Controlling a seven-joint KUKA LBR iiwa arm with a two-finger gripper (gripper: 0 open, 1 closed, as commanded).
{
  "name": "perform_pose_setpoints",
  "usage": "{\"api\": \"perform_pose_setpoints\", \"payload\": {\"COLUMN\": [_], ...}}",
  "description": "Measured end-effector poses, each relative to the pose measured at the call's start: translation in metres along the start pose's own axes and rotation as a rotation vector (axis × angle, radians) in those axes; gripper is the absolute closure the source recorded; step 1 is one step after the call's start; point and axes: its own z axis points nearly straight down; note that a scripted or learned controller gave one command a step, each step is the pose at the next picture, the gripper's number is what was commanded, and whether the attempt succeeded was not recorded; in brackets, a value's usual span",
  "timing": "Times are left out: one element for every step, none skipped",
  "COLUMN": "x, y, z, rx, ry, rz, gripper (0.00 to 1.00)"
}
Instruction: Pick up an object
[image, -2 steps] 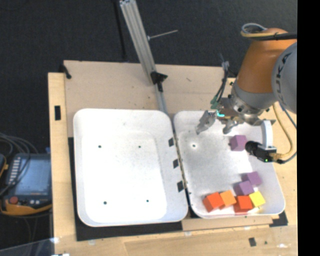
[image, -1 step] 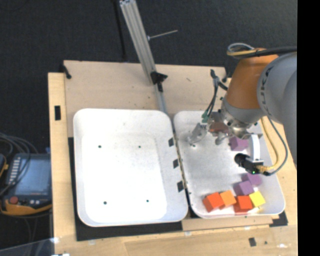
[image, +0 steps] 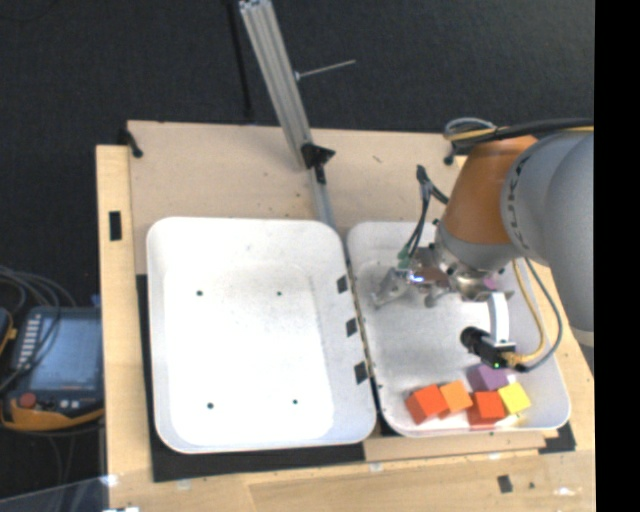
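Several small blocks lie clustered at the near edge of the right bin (image: 395, 345): an orange-red block (image: 428, 403), an orange block (image: 457, 395), a red block (image: 487, 406), a yellow block (image: 515, 398) and a purple block (image: 490, 377). My gripper (image: 398, 285) hangs over the far left part of the right bin, well away from the blocks, below the orange band of the wrist (image: 485, 200). I see nothing held in it.
The left bin (image: 250, 330) sits beside the right one, with a ridge of black clips between them. A slanted metal pole (image: 290, 110) rises behind the bins. Cables and a black connector (image: 480, 343) hang from the wrist above the purple block.
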Motion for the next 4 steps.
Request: {"api": "perform_pose_setpoints", "payload": {"x": [-0.001, -0.002, -0.007, -0.008], "y": [0.0, 0.002, -0.002, 0.0], "z": [0.029, 0.016, -0.047, -0.088], "rx": [-0.005, -0.011, -0.013, -0.011], "ry": [-0.001, 0.0, 0.0, 0.0], "rz": [0.001, 0.009, 0.004, -0.004], "gripper": [0.0, 1.0, 1.0, 1.0]}}
